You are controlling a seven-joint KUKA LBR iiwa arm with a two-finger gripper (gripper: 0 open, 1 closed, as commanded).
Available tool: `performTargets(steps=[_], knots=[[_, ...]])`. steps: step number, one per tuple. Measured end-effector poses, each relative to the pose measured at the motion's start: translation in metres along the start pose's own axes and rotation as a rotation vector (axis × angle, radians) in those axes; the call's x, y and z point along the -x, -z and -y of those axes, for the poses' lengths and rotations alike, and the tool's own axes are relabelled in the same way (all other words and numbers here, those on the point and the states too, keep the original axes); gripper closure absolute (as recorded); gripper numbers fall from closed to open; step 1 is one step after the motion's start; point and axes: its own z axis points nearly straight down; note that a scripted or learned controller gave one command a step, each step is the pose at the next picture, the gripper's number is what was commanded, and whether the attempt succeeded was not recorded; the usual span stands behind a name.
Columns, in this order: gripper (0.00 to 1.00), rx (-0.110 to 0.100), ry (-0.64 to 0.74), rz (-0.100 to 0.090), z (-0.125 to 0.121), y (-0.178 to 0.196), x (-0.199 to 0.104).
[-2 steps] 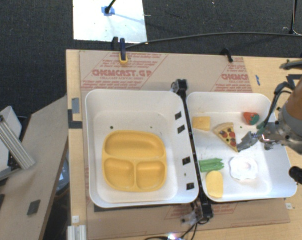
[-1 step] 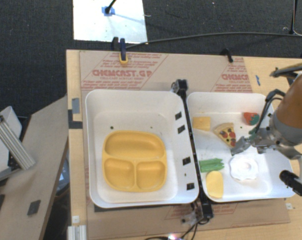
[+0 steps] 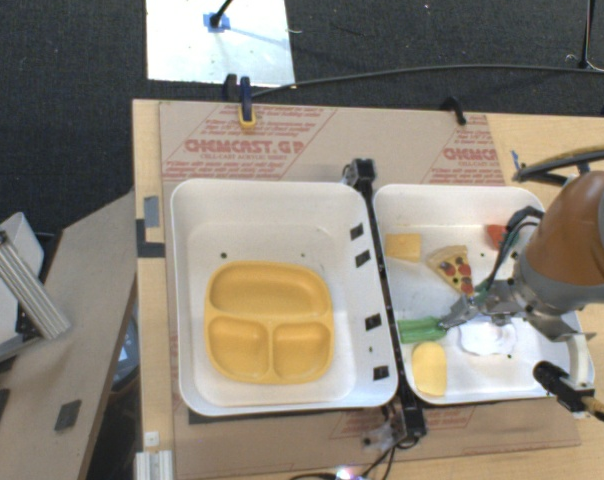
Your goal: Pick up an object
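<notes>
Gripper (image 3: 452, 318) low in the right bin (image 3: 422, 206).
Green toy vegetable (image 3: 419, 328) touches its fingertips, stretching leftward; finger spread cannot be told.

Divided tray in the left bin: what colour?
Yellow tray, plain, seen in the camera view.

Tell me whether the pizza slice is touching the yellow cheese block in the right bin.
Apart. In the camera view, the pizza slice lies right of the yellow cheese block, with a strip of bare white right bin floor plainly between them.
</notes>
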Motion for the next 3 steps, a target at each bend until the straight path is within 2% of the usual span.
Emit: performTargets(steps=[1,3], knots=[[1.00,0.005,-0.001,0.002,-0.001,0.013,0.001],[1.00,0.009,0.002,0.004,0.005,0.127,0.009]])
